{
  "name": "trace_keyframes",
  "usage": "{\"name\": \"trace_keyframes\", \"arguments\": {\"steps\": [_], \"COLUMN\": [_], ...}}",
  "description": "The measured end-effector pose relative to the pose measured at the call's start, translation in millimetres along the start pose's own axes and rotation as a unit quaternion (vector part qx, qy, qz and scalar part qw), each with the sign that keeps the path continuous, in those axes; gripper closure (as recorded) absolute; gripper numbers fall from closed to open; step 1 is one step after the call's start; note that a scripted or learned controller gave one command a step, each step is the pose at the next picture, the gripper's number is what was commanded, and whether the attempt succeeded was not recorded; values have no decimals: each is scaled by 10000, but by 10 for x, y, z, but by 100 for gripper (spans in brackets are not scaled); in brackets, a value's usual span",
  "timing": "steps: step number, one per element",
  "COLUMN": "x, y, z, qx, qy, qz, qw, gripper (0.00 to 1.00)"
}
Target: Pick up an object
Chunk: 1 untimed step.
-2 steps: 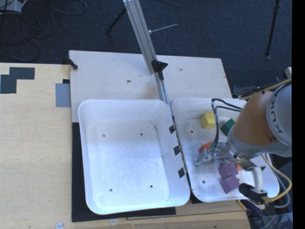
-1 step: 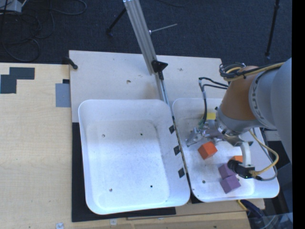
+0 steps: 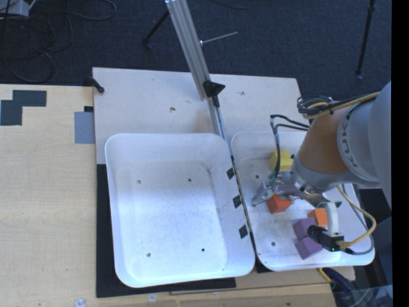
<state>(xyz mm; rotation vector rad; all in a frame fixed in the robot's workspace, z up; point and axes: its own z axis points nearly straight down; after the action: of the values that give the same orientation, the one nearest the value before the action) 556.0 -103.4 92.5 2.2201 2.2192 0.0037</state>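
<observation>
I had the gripper low in the right bin, near its left wall, just beside an orange block; whether it gripped I could not tell; purple blocks sat toward the front edge, likely spare targets.

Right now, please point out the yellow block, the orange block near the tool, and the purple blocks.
yellow block (image 3: 282,162), camera view, top face
orange block (image 3: 277,204), camera view, its upper face
purple blocks (image 3: 305,238), camera view, where the pair meets
</observation>
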Motion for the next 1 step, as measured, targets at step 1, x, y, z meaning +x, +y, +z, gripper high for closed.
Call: {"name": "trace_keyframes", "arguments": {"steps": [1], "x": [-8], "y": [-4], "z": [-97], "qx": [15], "qy": [6], "qz": [17], "qw": [10000], "gripper": [100]}}
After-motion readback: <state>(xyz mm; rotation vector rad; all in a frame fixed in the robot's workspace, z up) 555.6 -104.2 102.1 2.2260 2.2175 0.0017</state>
